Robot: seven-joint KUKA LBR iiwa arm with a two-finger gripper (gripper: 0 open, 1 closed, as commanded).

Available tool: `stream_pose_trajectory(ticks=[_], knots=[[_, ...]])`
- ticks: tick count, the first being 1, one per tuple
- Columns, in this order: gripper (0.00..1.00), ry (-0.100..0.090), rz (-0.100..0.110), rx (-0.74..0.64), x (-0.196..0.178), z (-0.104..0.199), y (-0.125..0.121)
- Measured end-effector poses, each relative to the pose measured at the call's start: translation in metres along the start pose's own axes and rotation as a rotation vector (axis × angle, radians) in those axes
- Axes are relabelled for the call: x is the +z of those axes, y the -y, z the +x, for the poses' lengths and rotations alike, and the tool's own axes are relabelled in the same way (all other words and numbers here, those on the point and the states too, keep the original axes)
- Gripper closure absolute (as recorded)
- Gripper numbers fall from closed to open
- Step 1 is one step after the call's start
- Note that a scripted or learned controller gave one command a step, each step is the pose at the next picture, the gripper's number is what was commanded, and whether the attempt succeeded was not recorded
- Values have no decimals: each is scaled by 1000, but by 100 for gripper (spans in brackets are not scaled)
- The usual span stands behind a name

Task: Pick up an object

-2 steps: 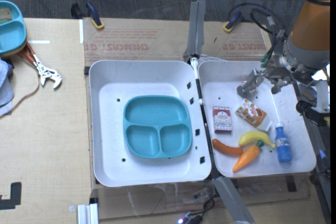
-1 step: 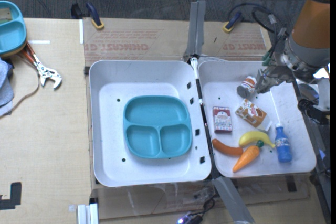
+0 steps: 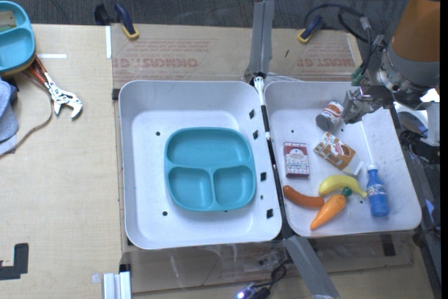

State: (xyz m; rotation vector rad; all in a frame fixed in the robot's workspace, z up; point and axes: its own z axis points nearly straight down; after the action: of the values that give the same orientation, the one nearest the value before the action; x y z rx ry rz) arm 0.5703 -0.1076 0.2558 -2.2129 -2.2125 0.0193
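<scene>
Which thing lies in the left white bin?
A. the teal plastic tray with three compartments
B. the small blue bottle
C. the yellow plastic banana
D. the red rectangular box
A: the teal plastic tray with three compartments lies flat in the middle of the left white bin, while the yellow plastic banana, the small blue bottle and the red rectangular box all lie in the right white bin.

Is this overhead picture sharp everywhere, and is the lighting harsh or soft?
In the camera view the lighting is soft and even: the teal tray and banana cast faint shadows, with no strong glare on the white bins. The small items look slightly soft, and the hand is too blurred to read its fingers.
</scene>
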Motion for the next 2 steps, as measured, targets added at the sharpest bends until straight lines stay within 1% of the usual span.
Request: stream_pose_trajectory(ticks=[1, 2], knots=[[100, 4, -14, -769, 23, -13, -8], [100, 14, -16, -1663, -50, 14, -20]])
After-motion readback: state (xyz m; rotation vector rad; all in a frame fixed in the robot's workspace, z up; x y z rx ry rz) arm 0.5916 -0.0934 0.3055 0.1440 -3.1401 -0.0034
